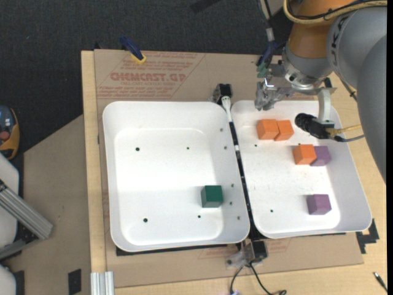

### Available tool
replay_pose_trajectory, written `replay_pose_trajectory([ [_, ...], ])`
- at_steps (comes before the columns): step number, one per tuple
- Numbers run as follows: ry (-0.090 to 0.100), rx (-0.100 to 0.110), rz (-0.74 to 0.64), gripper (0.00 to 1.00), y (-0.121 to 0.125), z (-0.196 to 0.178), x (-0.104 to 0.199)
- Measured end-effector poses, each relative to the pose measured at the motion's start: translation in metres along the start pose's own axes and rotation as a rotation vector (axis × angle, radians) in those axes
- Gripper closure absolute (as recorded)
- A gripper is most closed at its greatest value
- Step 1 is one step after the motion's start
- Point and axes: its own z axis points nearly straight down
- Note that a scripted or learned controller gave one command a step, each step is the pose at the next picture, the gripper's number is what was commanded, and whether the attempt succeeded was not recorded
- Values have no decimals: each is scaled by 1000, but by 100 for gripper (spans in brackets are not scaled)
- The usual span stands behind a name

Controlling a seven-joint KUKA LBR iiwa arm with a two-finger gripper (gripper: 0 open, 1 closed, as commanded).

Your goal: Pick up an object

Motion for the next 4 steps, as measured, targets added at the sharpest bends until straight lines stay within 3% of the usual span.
replay_pose_trajectory([
  [1,5,22,-1,100,-62,8,95],
  [2,-6,22,21,100,-121,6,-33],
  [3,1,23,16,100,-176,110,-72],
  [4,0,8,2,100,-71,106,-40],
])
